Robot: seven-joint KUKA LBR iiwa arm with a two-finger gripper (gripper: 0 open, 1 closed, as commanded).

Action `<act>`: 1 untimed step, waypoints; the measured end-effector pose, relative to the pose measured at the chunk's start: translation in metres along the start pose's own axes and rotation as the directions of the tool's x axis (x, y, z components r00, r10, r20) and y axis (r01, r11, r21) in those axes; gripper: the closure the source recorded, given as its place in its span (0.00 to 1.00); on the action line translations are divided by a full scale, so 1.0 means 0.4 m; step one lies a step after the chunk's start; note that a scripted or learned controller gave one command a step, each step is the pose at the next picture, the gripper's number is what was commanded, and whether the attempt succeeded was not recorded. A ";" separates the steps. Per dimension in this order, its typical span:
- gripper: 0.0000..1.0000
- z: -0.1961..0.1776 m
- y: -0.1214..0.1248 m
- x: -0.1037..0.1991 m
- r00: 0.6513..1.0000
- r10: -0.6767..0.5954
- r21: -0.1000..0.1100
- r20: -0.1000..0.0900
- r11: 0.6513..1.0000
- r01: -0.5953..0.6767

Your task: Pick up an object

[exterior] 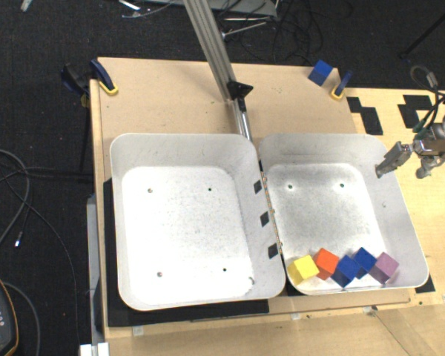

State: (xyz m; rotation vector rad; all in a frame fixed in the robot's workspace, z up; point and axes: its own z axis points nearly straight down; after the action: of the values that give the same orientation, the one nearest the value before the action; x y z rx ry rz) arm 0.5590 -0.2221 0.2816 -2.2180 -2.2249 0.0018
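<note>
The worktop (178,99) carries two bins (130,150), the right bin (400,199) holding five cubes (344,267) along its near edge, while the hand (408,162), fingers spread wide and empty, sits at the right edge.

**Lighting and image quality, overhead camera**

Illumination even and fairly bright, apparently from above. Two white bins (185,206) render near-white but keep their speckled texture; no hard glare. Shadows soft and short: a thin dark edge beneath the bins' near rims. Dark floor (37,43) underexposed, cables barely legible. Focus acceptable at centre; gripper (411,158) at right edge slightly soft. Mild compression noise throughout.
</note>
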 end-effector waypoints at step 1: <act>0.00 0.298 0.206 0.170 1.000 -0.004 0.003 -0.003 1.000 0.005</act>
State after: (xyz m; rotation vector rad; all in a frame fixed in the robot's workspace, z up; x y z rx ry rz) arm 0.6409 -0.1538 0.1624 -2.2095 -2.2264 0.0017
